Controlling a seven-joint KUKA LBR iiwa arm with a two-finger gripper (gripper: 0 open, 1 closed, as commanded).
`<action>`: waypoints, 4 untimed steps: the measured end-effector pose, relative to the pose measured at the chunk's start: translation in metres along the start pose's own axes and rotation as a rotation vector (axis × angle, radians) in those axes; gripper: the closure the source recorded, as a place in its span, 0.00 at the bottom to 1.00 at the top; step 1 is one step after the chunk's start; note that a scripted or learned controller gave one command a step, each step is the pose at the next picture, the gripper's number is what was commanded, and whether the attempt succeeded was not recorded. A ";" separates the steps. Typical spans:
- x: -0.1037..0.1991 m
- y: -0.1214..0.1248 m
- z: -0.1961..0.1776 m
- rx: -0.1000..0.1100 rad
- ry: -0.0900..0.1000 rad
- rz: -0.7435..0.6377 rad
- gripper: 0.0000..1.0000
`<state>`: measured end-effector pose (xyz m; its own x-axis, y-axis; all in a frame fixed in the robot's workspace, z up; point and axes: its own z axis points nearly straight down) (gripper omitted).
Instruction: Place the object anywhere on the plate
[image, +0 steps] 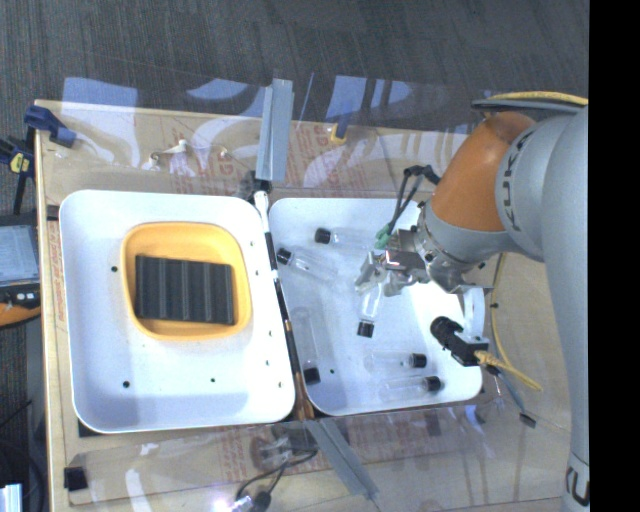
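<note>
The end effector (380, 275) hangs over the right bin (335, 400), gripping a clear vial with a black cap (368, 312) that dangles toward 6 o'clock. The yellow plate (185, 243) with its dark ribbed insert sits in the left bin (90, 390), at 9 o'clock from the vial, well apart. More capped vials (420, 372) lie scattered around the right bin.

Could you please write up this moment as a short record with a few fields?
left bin: holds a yellow plate bearing a dark ribbed block
right bin: several clear vials with black caps lying scattered, e.g. one just below the gripper
gripper: over the right bin, arm reaching in from the right
task state: no vial on the plate yet
</note>
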<state>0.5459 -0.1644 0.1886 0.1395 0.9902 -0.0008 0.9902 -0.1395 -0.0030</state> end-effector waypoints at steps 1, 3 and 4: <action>0.048 0.006 -0.024 -0.001 0.001 -0.198 1.00; 0.141 0.036 -0.016 0.002 0.001 -0.562 1.00; 0.140 0.036 -0.016 0.002 0.001 -0.562 0.00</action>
